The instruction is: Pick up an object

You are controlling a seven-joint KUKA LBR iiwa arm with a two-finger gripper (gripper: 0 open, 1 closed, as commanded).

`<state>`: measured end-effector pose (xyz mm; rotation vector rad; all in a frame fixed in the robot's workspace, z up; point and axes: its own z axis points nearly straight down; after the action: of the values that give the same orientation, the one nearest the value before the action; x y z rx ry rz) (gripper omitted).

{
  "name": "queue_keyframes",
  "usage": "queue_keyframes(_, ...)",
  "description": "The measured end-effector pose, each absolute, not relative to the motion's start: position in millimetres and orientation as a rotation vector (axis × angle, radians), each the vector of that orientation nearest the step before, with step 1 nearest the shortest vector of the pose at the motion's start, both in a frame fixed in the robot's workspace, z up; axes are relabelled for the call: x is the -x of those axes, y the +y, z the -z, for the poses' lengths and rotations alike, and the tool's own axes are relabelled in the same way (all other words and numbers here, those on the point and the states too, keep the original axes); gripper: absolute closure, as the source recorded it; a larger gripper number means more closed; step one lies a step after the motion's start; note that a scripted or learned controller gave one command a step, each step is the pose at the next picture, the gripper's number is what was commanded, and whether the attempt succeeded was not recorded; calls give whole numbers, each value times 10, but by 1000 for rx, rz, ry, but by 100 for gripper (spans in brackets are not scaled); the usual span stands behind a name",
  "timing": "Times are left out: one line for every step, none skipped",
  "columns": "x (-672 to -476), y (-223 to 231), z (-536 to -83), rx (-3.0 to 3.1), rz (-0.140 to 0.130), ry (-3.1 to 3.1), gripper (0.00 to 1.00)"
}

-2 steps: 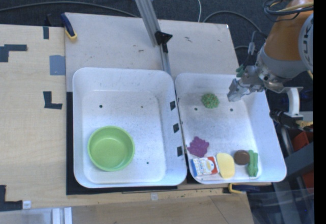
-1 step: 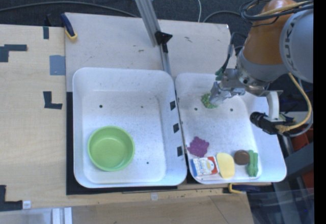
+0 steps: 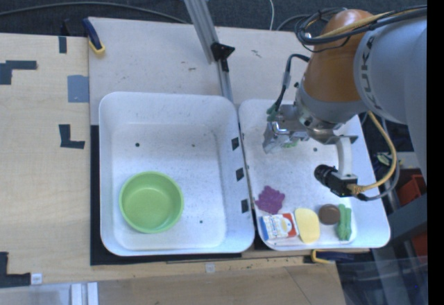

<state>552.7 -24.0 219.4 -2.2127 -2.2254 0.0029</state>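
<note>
Arm came in from the right, gripper hanging over the upper part of the right bin, near its left wall. Couldn't tell from where I stood how the pincer was set; nothing visible in it.

Pickable stuff all sat along the near edge of that right bin: purple lumpy piece a bit up from the rest, then in a row a white packet with red print, a yellow oval item touching it, a small brown round thing, and a green piece at the far right. Gripper was well apart from all of them.

Left bin had a green bowl upright in its near-left corner.
</note>
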Motion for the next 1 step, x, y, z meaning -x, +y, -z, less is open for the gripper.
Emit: queue_keyframes(-5467,373,-2249,2210,1,-2228,100)
